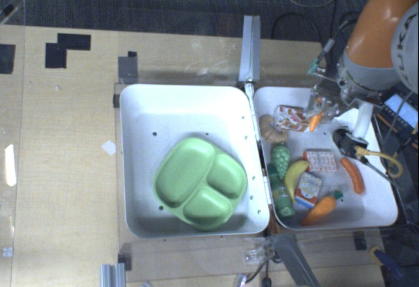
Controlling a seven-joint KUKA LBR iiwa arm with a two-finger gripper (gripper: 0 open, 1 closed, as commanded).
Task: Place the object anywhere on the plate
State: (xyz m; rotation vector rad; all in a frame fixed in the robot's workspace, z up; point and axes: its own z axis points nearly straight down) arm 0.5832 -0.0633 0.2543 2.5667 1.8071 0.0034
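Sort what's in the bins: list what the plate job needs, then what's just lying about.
Job:
green plate in the left bin
gripper over the right bin
small orange piece at its tip

Lying about:
banana
carrot
sausage
green grapes
snack packet

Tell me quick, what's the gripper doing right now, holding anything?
Gripper: over the right bin, closed on a small orange object.

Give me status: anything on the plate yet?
Nothing done: the green plate in the left bin holds nothing. In hand: the gripper is over the right bin with a small orange piece at its tip; grasp unclear. Left: carry it over, set it down.
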